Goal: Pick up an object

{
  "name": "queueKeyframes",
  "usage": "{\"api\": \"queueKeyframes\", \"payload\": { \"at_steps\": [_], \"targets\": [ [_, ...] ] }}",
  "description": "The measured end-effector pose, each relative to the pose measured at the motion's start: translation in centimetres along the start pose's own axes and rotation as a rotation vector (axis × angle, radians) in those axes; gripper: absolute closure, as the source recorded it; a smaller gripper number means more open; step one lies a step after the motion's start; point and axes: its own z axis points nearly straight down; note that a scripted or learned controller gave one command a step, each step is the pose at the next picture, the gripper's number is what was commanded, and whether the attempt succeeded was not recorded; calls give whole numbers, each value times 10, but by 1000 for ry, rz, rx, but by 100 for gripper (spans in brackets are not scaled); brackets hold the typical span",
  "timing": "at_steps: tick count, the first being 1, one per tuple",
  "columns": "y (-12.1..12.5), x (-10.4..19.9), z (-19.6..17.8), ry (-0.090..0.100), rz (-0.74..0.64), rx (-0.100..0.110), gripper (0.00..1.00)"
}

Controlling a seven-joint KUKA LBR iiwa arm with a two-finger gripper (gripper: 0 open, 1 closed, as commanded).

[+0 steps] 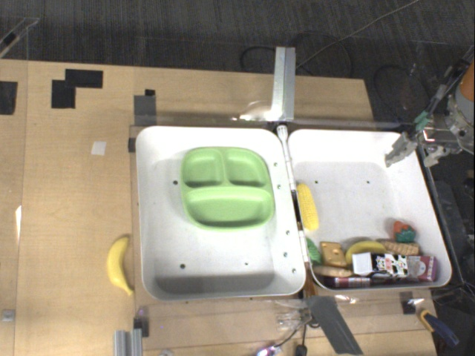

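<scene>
Green divided plate in left bin, corn cob, banana right.

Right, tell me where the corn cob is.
In the camera view, the corn cob lies in the right bin, against its left wall, above the pile of items along the bottom edge.

Arm enters at the far right edge, mostly cut off by the frame. Visible: a bit of the orange band at the top right, grey wrist hardware below it with a small teal detail. Pincer sticks out leftward and slightly down from the wrist, tip over the far right corner of the right bin. Nothing seen between the fingers. Tip is small and blurred, so finger spacing is unreadable. Arm sits high, well apart from anything lower in the scene.
</scene>
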Motion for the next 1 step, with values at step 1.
{"api": "queueKeyframes", "payload": {
  "at_steps": [1],
  "targets": [
    [17, 82, 125, 1, -197, 1, 0]
  ]
}}
